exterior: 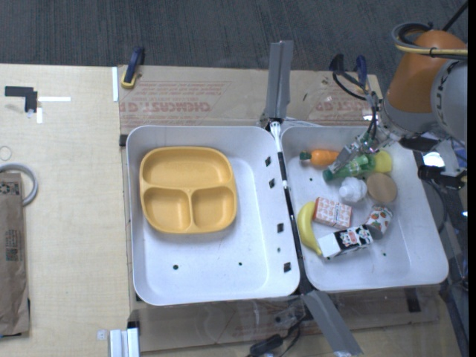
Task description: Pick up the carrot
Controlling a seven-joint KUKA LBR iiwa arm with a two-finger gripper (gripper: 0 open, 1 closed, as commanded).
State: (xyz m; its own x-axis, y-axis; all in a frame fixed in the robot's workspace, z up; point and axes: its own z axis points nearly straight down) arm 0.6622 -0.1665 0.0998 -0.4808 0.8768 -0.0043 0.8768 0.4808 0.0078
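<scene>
Carrot (323, 157) in right white bin (416, 274)

Two white bins: the left bin (149, 274) holds one yellow divided plate (189, 189). The right bin (416, 262) holds one carrot (323, 157), one banana (307, 227), one green bottle (349, 167), one lemon (381, 161), one brownish egg-shaped item (382, 188), one white ball (352, 191) and three small cartons (332, 213).

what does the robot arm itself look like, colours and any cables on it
The arm is a thick rounded body, grey with a broad orange band above the wrist. A thin yellowish cable loops over its top, and dark cables trail beside it. It narrows to a small metallic gripper.
</scene>
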